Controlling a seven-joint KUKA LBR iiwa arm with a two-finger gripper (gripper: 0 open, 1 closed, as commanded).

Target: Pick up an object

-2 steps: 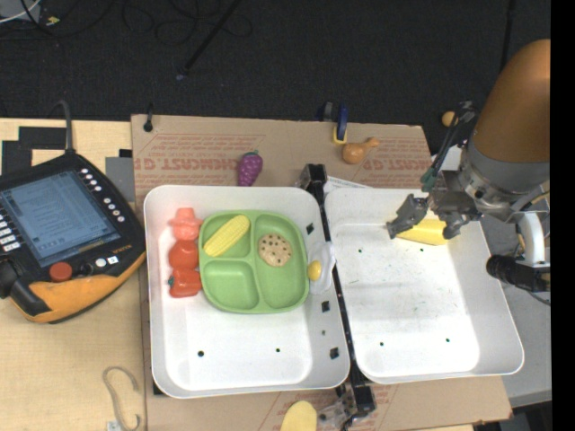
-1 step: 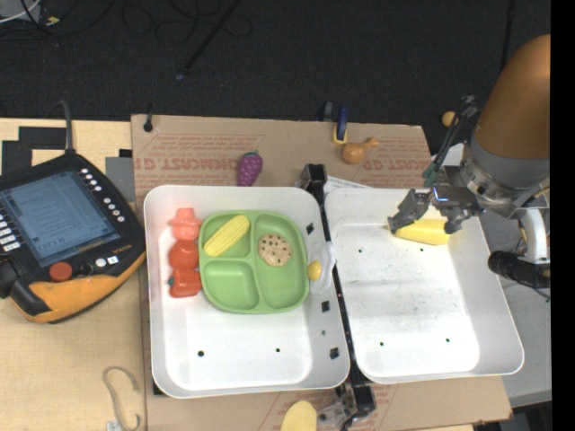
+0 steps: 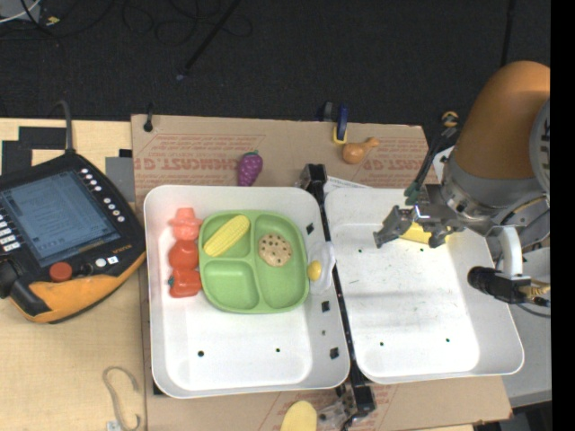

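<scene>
One camera view is given, and in it the gripper is seen low over the back of the right bin, with the arm reaching in from the right. A yellow object lies just beneath and beside the gripper, largely covered by it. Whether the jaws are released or clenched cannot be told, since the dark wrist parts overlap them, and no grasp can be confirmed.

Several failures are judged possible from here. The yellow object could be nudged toward the bin's back wall rather than caught, because it sits close to that wall and little room is left for a finger behind it. A slip could also be caused by a grip taken on an edge, as most of the object's outline is hidden.

The yellow object appears small, flat-lying and bright, its exact shape not to be made out. In the left bin a green divided plate is seen carrying a corn cob and a cookie, with a red figure just beside the plate; these are well apart from the gripper.
</scene>
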